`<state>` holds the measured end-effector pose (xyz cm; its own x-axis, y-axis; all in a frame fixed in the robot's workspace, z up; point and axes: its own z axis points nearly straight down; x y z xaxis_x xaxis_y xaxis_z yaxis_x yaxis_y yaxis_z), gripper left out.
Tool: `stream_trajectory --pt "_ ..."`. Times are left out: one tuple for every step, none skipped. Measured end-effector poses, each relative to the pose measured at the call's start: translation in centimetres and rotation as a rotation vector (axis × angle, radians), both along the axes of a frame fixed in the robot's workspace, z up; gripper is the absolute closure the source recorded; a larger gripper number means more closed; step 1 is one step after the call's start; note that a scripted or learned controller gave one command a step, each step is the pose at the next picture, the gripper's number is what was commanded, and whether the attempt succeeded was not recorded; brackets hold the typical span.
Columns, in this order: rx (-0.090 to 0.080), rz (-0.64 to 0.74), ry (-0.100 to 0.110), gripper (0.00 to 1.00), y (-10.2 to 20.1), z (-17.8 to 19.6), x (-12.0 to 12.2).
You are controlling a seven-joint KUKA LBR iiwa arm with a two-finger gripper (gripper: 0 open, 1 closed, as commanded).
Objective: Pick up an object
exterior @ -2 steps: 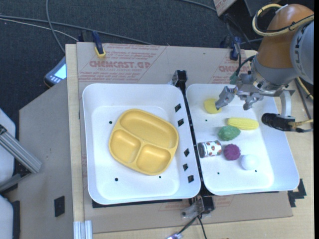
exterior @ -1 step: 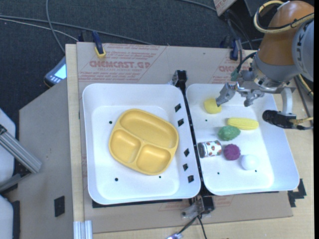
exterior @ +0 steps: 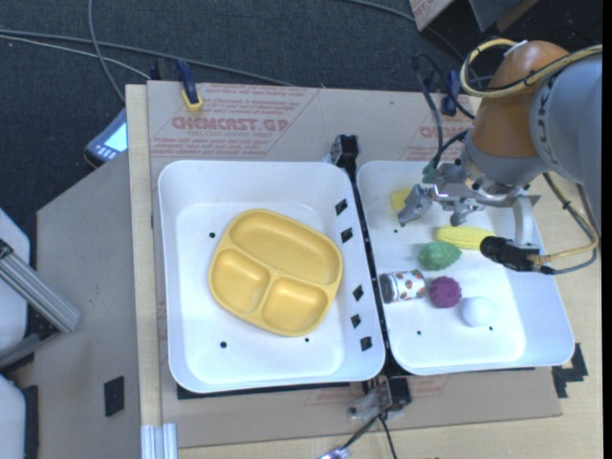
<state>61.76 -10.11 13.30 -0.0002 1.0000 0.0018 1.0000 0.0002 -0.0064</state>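
Dark carpet with loose cables surrounds the worktop (exterior: 249,122), a brown board carrying two shallow white bins side by side. At the 3 o'clock side the grey arm (exterior: 574,113) reaches in, its orange band (exterior: 512,103) sitting above the wrist, and it bends down over the far end of the right bin (exterior: 535,342). Its hand (exterior: 421,202) hangs low at about 10 o'clock within that bin, just beside a small yellow piece (exterior: 402,200) on the floor there. The fingers are small, dark and blurred against the wrist hardware, so I cannot tell how far apart they stand or whether anything sits between them.

Left bin (exterior: 182,256) holds a yellow divided plate (exterior: 274,271), lying flat near its middle, its long axis running from 10 to 4 o'clock.

Near the centre of the right bin lies a yellow corn cob (exterior: 464,238), long axis from 9 to 3 o'clock, its right end meeting a black fitting. Below it sit a green lump (exterior: 439,253), a small can (exterior: 403,286) on its side pointing 9 to 3, a purple ball (exterior: 445,292) and a white ball (exterior: 475,310).
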Motion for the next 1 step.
stream_trajectory --pt "0.000 0.000 0.001 0.00 0.09 -5.13 -0.11"
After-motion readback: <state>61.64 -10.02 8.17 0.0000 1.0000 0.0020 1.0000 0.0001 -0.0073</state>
